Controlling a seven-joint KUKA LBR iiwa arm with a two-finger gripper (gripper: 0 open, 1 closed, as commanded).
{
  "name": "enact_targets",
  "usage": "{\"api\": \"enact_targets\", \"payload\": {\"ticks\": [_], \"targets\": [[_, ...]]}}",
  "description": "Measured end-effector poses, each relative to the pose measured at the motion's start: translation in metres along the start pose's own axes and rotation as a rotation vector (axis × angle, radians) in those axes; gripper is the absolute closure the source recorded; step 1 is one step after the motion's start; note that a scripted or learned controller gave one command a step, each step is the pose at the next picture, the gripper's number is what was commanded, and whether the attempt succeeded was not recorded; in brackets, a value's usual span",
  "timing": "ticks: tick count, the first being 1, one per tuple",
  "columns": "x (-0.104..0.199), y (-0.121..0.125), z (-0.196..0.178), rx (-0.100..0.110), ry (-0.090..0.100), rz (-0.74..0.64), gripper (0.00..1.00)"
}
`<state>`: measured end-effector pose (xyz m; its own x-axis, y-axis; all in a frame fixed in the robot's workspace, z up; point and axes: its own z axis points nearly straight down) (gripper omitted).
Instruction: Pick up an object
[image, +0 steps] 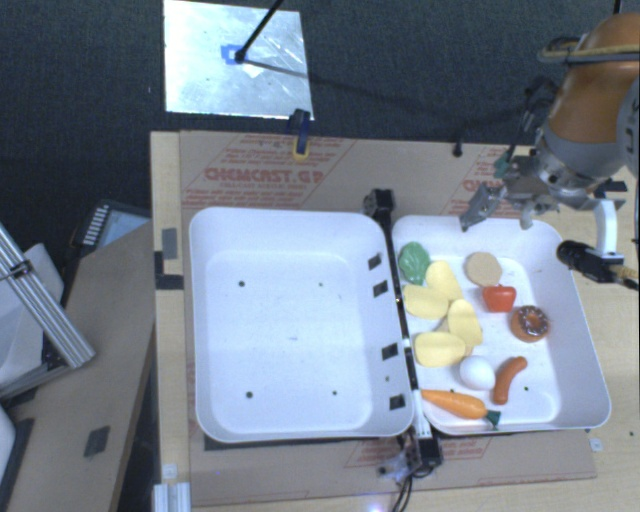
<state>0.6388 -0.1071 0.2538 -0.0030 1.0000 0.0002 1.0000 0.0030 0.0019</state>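
Toy foods (470, 325) clustered in right bin (585, 380), approx 10 pcs.

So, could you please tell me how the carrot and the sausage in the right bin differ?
The carrot is orange with a green tip, while the sausage is reddish brown. The carrot tapers to a point; the sausage has rounded ends and a slight curve. The carrot lies along the near rim, the sausage slants more upright. Both are slim toy foods in the right bin.
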Motion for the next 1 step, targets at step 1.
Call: {"api": "enact_targets", "payload": {"ticks": [1], "targets": [[0.0052, -0.0433, 0.1266, 0.013, 0.002, 0.002, 0.0]]}}
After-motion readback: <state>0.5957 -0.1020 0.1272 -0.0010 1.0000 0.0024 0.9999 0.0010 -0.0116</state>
